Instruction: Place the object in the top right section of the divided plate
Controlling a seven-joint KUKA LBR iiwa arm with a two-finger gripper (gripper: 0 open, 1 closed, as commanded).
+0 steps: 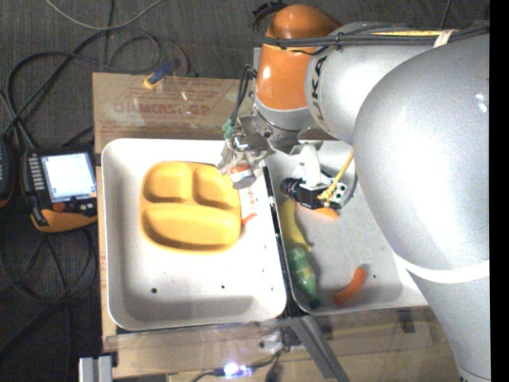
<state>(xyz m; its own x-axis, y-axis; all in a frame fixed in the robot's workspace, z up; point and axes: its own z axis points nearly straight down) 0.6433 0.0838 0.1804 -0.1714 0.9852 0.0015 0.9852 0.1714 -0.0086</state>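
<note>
A grey KUKA arm with an orange band point(290, 70) is reaching in from three o'clock, its two-finger gripper point(241, 162) hanging over the top right corner of a yellow-orange divided plastic plate point(191, 205). The plate is lying in the left shallow white bin point(127, 293), toward the bin's twelve o'clock half. Something small and pale is sitting at the gripper's tip, right over the plate's one o'clock section, but how far the fingers are spread, and whether they are gripping it, cannot be told from this angle. A small orange-red sliver point(248, 217) is lying on the bin floor just beside the plate's three o'clock edge. In the right shallow white bin point(374, 289), a yellow banana-shaped toy point(293, 225) is lying along the nine o'clock wall, with a dark green vegetable-shaped toy point(303, 273) touching its six o'clock end and an orange carrot-like toy point(351, 286) resting near the five o'clock corner.
</note>
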